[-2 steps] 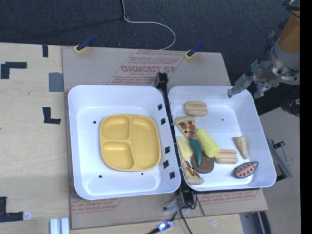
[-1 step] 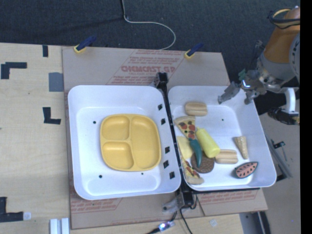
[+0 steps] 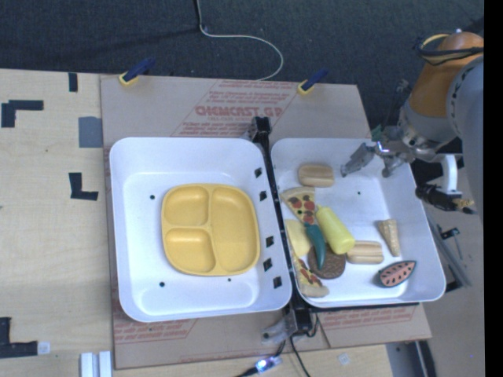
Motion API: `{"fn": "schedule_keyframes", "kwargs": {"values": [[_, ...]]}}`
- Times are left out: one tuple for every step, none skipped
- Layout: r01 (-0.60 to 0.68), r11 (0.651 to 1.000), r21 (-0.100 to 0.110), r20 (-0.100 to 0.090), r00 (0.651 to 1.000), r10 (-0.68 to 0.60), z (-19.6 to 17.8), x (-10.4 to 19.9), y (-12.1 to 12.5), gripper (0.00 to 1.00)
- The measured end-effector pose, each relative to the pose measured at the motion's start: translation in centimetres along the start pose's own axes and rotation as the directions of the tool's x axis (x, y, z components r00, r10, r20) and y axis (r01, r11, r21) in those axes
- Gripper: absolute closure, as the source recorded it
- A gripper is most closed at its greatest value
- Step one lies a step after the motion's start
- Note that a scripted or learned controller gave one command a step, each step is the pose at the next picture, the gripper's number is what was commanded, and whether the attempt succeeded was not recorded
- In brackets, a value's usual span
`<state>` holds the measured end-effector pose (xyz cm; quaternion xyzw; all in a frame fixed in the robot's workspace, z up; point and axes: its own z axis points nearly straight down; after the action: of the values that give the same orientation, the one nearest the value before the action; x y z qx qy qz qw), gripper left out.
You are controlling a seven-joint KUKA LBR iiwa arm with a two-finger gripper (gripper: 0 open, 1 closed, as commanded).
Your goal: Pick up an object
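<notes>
Here, in the camera view, the end effector (image 3: 369, 159) is seen over the far right part of the right bin (image 3: 413, 293), its two fingers spread apart with nothing between them. The nearest candidate is judged to be the tan bread roll (image 3: 316, 175), lying just to the left of the fingers on the bin floor, clear of the pile of toy food nearer the camera. Its long axis runs left to right across the picture, roughly parallel to the bin's far wall. The pick is best made by centring the open fingers over the roll's middle and closing across its short width. The yellow divided plate (image 3: 211, 230) is seen in the left bin (image 3: 126, 210).
</notes>
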<state>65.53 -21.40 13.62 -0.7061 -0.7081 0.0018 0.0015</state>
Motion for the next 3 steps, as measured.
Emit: {"fn": "schedule_keyframes", "kwargs": {"values": [[0.000,1.000,0.000,0.000,1.000,0.000,5.4,0.2,-0.1,0.00],[0.001,1.000,-0.004,0.002,1.000,-0.001,4.0,0.2,0.1,1.00],[-0.001,1.000,-0.010,0.001,1.000,0.001,-2.4,0.3,0.3,1.00]]}}
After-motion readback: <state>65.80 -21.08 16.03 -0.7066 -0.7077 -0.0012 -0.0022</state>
